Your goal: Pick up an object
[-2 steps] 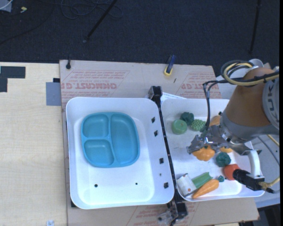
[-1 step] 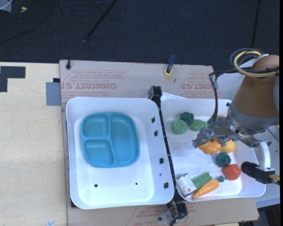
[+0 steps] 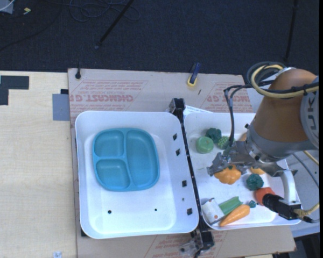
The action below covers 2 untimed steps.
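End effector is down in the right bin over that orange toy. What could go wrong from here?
1. The end effector sits among crowded toys; closing could catch or shove the green round piece or the dark green piece instead of the orange toy.
2. The toy looks rounded, so it may slip out on lifting.
3. The carrot lies near the right bin wall and could get nudged.

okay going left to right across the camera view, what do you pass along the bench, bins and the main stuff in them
Left bin → blue divided plate → black divider → right bin → green round toy → orange toy under the tool → red toy.
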### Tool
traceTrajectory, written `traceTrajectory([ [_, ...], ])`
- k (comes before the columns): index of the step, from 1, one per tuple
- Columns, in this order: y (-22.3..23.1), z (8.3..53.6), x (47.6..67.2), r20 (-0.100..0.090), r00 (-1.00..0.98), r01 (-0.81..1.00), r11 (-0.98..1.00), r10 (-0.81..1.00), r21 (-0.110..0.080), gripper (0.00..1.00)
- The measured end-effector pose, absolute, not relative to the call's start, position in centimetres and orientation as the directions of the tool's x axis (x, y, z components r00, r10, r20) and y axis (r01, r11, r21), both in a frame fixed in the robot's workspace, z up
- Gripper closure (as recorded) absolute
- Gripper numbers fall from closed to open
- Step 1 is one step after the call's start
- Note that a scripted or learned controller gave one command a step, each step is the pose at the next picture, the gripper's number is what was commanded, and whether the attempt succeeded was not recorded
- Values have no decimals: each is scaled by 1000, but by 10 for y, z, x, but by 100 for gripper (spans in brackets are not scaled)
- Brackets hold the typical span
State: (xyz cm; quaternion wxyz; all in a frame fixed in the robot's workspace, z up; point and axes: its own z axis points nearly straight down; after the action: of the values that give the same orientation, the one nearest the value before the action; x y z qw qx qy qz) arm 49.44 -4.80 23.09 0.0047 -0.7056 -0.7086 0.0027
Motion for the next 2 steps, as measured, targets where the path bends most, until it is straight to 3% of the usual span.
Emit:
traceTrajectory([
  [1,-7,220,485,1,-4,1000,4,1000,-11,100],
  [2,-13,230,476,0,0,1000,0,1000,-10,100],
])
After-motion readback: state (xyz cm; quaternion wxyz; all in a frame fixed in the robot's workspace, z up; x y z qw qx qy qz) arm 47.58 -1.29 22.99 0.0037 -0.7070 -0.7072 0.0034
